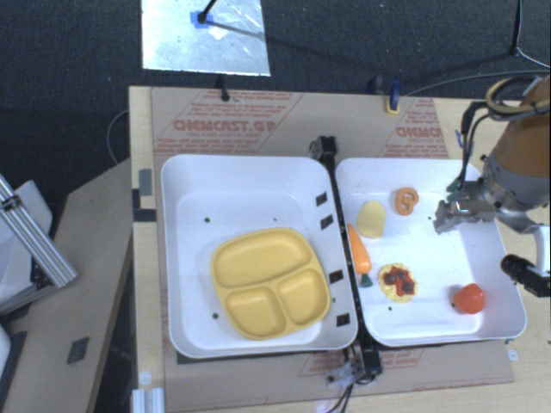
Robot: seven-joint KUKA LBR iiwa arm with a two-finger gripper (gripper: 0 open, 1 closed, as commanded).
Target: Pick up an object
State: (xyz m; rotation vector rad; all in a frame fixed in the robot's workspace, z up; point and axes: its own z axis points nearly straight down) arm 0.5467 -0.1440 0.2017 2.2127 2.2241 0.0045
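Note:
The right white bin (pixel 482 329) holds a pale yellow rounded piece (pixel 372 219), an orange pretzel-like ring (pixel 405 200), a carrot (pixel 359 249) along its left wall, a small pizza slice (pixel 398 281) and a red tomato (pixel 469 298). My gripper (pixel 448 217) hangs over the right bin's upper right part, right of the ring and above the tomato. Nothing shows between its fingers. Whether they are open or shut is unclear from this angle.
The left white bin (pixel 185 231) holds a yellow three-compartment tray (pixel 269 280). A black divider (pixel 340 239) separates the bins. A shiny metal plate (pixel 205 24) lies beyond the bench. Cables run at the top right.

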